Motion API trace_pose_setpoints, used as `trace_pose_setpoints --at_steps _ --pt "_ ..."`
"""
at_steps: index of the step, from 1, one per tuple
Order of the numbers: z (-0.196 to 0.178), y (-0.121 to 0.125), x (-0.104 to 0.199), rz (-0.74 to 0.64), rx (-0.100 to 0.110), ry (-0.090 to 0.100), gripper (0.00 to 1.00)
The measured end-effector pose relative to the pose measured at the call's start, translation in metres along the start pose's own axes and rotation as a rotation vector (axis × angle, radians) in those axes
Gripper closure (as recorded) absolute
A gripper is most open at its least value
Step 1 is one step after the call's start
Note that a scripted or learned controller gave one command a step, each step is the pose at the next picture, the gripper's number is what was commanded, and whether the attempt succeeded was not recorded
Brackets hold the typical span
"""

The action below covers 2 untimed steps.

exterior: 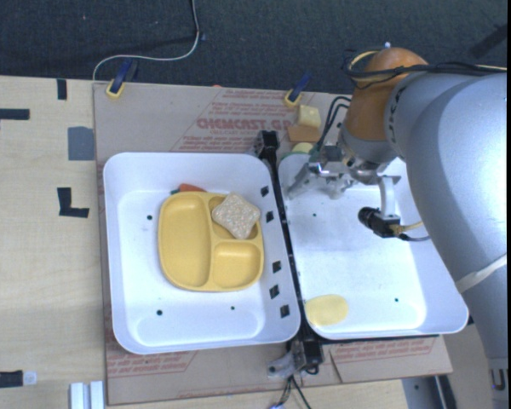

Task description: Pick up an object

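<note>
Arm: I see the grey arm (460, 169) coming in from the right, its orange band (370, 100) above the far edge of the right bin.
Gripper: the gripper (317, 164) is low at the far left corner of the right bin (366, 271); I cannot tell how it is set, the wrist hides it.
Right bin: a pale yellow round piece (327, 310) lies at the near left, well apart from the gripper.
Far corner: a tan block (305, 131) with a yellow block (309, 113) beside it and a small pale green piece (301, 149) sit just beside the gripper.
Left bin: the left bin (136, 305) carries a yellow divided plate (187, 241); a speckled tan square (236, 216) rests on the plate's far right part.
Behind plate: something red and green (190, 188) peeks out at the plate's far rim; I cannot tell what it is.
</note>
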<state>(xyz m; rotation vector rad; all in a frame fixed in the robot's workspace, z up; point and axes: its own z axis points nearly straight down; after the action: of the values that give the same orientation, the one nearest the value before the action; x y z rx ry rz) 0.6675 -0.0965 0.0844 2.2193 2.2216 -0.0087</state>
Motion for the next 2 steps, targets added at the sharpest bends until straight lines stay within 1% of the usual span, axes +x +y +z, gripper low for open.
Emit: trace_pose_setpoints --at_steps 1,2 --pt "-0.0097 0.0 0.0006 0.0 0.0 0.002 1.0" --pt "-0.0091 -0.0001 0.0007 0.0 0.001 0.001 0.0"
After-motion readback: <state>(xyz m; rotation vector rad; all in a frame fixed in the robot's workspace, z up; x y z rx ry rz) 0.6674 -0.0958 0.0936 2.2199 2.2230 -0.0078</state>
